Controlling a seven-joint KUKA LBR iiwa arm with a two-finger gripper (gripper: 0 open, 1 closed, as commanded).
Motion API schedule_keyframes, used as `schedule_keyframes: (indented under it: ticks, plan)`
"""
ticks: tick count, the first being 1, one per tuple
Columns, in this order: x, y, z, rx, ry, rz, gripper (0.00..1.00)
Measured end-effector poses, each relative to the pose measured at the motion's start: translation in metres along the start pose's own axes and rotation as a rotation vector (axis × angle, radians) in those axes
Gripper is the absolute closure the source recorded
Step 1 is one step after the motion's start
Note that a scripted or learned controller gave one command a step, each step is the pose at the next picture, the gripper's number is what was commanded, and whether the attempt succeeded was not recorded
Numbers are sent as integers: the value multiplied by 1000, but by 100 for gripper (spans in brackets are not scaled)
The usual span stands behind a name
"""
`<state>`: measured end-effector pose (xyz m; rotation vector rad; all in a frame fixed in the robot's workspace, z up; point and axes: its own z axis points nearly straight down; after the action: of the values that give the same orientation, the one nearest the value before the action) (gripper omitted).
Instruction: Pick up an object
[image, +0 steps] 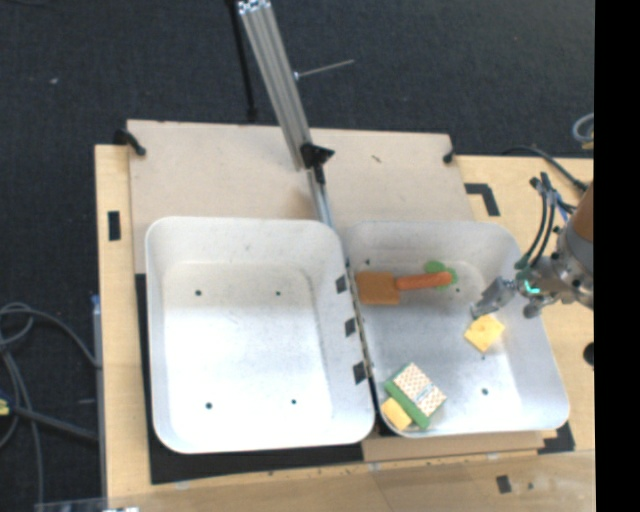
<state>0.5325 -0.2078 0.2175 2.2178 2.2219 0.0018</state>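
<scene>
The counter (250, 150) is a big flat board of light wood. Two white bins sit on it side by side. The left bin (160, 300) has nothing to grab in it. The right bin (530, 400) is the place to look, so every spot below is told from that bin.

At the right bin's right edge is the gripper (512, 297). Its fingers look spread apart with nothing between them, though they are small and dark here.

Near the top of the right bin lies a brush (385, 287) with a brown block and an orange handle. At the bin's bottom left corner sits a checkered block (420, 390) on a green and yellow sponge (400, 413).

Just below the gripper, in the right half of the bin, lies a small yellow piece (485, 334). It is the closest thing to pick. It looks like a little pale yellow chunk, tipped on a corner. I think it is light and maybe soft like foam. Pinching it across its flat sides should work best.
</scene>
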Motion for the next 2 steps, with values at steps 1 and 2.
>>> schedule_keyframes:
  ticks: [1, 2]
  plan:
    - [5, -2, 62, 7, 1, 2, 0]
    - [4, -3, 114, 5, 0, 4, 0]
